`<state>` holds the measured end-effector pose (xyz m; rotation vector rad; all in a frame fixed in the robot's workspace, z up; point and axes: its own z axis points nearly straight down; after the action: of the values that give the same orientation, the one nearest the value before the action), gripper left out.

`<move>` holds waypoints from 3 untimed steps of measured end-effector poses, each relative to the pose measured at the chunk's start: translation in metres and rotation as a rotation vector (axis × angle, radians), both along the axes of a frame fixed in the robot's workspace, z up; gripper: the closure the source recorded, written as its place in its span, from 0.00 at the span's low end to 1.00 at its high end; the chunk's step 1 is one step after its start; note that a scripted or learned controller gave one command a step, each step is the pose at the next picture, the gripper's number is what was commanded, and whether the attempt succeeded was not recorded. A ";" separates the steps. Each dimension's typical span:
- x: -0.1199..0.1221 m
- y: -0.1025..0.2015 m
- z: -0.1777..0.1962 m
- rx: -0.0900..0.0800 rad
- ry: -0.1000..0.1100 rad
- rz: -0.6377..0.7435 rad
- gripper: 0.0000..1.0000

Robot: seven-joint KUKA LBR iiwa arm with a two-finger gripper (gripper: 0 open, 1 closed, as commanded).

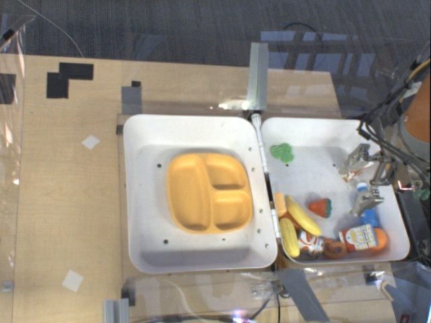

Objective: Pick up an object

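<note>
My gripper point(361, 179) hangs over the right side of the right bin point(306, 134), and its two metal fingers stand apart over bare white floor, holding nothing. Toys lie in this bin. A green piece point(282, 153) rests near the back left. In the middle is a red strawberry point(320, 207), with a banana point(303, 216) to its left. An orange juice bottle point(363, 237) lies along the front wall, just in front of the lower finger point(368, 198). Something small and blue point(370, 215) peeks out beside that finger.
The left bin point(145, 200) holds a yellow divided plate point(207, 191). A yellow corn-like piece point(289, 238), a small can point(310, 245) and a brown item point(334, 249) crowd the right bin's front left corner. Black cables point(384, 113) trail off the arm at the right.
</note>
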<state>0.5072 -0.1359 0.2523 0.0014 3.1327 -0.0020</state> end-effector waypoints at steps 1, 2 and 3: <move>-0.003 -0.018 0.049 -0.003 -0.004 0.105 0.00; 0.009 -0.014 -0.096 0.004 0.012 -0.059 0.00; -0.016 -0.026 -0.162 0.004 -0.007 -0.470 0.00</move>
<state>0.4917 -0.1620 0.0902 0.7291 3.0400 0.0013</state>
